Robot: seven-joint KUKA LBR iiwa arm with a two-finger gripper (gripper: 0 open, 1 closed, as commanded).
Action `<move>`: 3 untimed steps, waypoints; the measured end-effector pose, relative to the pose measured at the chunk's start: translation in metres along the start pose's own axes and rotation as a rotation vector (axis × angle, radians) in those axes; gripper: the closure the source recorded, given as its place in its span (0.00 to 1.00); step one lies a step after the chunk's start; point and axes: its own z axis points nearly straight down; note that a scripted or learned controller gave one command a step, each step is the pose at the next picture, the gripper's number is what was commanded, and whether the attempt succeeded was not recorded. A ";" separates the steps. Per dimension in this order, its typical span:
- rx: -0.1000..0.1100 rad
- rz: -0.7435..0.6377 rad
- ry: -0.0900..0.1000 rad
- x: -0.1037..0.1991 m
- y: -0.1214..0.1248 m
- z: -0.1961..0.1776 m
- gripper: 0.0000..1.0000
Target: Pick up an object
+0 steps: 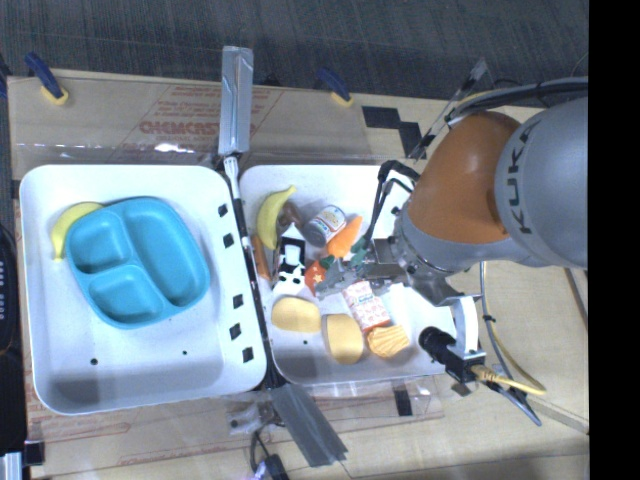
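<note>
end effector (352, 266) low in right bin (400, 373), amid cluttered toy food; cannot tell its state. red-white packet (366, 306) just below it, carrot (345, 236) just above; banana (272, 216) farther left. step: descent to grasp. next: clamp, lift straight.

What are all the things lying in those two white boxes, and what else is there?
Bins: 2, white, side by side on the bench.
Divided tray: 1, blue, left bin.
Bananas: 2, yellow; one under the tray's edge, left bin; one in the right bin's upper left.
Can: 1, silver, right bin.
Carrot: 1, orange, beside the can.
Yellow food pieces: about 3, right bin's lower part.
Packet: 1, red and white, right bin.
Arm: 1, grey and orange, over the right bin.
End effector: 1, among the items.
</note>
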 end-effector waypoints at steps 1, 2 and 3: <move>0.008 0.012 0.001 -0.004 0.040 0.096 0.00; -0.002 0.012 0.001 -0.013 0.059 0.127 0.00; 0.004 0.008 0.000 -0.015 0.059 0.120 1.00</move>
